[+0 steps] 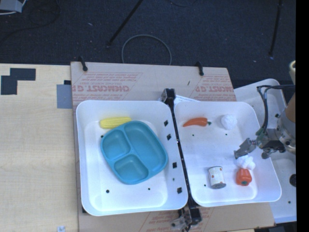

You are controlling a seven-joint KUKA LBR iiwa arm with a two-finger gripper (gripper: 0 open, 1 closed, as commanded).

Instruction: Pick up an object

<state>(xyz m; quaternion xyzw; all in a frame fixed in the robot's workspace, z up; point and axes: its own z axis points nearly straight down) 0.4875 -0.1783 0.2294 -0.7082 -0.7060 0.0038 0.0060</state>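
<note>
cardboard sheet [145,83] | red print, upside down | "CHEMCAST GP", twice

Two white bins [91,129]; one blue tray [133,152], yellow corn [115,122], orange pepper [195,122], can [217,177].

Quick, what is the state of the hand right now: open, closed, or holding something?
Hand: open, holding nothing, above the right bin.

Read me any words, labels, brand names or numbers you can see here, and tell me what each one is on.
"CHEMCAST GP": red print, seen upside down and mirrored, repeated in rows across the board under the two bins; best reading only.
Red print on the board's front edge: too cut off to read.
Small can in the right bin: label too small and blurred to read.
</note>
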